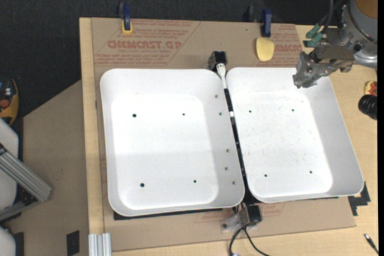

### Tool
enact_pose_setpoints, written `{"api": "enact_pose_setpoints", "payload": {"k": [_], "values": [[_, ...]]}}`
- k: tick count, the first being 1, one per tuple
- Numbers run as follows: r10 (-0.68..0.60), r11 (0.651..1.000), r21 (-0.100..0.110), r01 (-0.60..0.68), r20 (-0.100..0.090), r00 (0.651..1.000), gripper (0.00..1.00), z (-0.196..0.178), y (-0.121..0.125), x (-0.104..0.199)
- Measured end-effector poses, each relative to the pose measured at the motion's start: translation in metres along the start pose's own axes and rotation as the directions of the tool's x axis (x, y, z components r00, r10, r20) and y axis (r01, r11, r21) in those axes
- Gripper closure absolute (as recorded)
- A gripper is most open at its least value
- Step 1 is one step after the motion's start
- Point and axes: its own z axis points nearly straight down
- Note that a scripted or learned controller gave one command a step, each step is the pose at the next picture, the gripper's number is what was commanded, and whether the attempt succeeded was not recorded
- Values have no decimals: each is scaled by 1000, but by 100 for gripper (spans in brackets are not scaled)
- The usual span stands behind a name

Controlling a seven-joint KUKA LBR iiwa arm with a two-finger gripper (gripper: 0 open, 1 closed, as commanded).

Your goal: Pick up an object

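the arm reaches in from the right edge of the camera view, and its claw (307,76) hangs over the far right corner of the right bin (336,129), just above that bin's back rim. the claw is a small grey cluster seen from above at a slant, and whether its tips are spread or pressed together cannot be told from here; nothing can be seen between them. the only loose object in sight is a small pale yellow piece (264,48), rounded, lying on the brown worktop (180,45) outside both bins, just behind the back left corner of the right bin and directly below a blue clamp (266,21) on the far edge. it lies well to the left of the claw and apart from it. the left bin (114,147) sits just beside the right bin, their inner rims nearly touching, with a thin black and white strip (230,123) running along the seam between them. a second blue clamp with a yellow tip (125,16) grips the far edge of the worktop behind the left bin.
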Motion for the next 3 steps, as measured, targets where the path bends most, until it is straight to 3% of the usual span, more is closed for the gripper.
{"api": "enact_pose_setpoints", "payload": {"k": [1, 2, 3], "values": [[1, 1000, 10, -1, -1, 1000, 100, 104, 55, 26], [2, 1000, 4, -2, -1, 1000, 100, 70, 41, 43], [2, 1000, 8, -2, -1, 1000, 100, 65, 31, 50]]}}
